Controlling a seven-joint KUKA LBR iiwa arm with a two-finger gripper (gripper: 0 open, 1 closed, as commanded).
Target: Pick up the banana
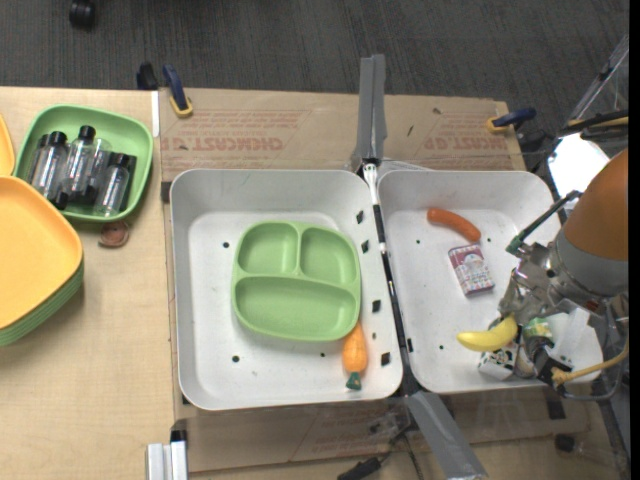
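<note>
While the arm (600,238) leans in from the right edge of the frame, its gripper (528,320) hangs over the lower right corner of the right bin (420,268), directly above the stem end of the banana (488,335). The banana lies in that corner, its right tip touching or tucked under the gripper's metalwork (the tangle of parts and cable there hides the contact), so whether the tool has any grip on the fruit cannot be told. Just below the banana sits a small white object (497,364). Higher in the same bin are an orange sausage-shaped item (454,222) and a small pink-and-white packet (470,269). The left bin (200,298) holds a green divided plate (296,282) with a toy carrot (354,353) at its lower right corner.
</note>
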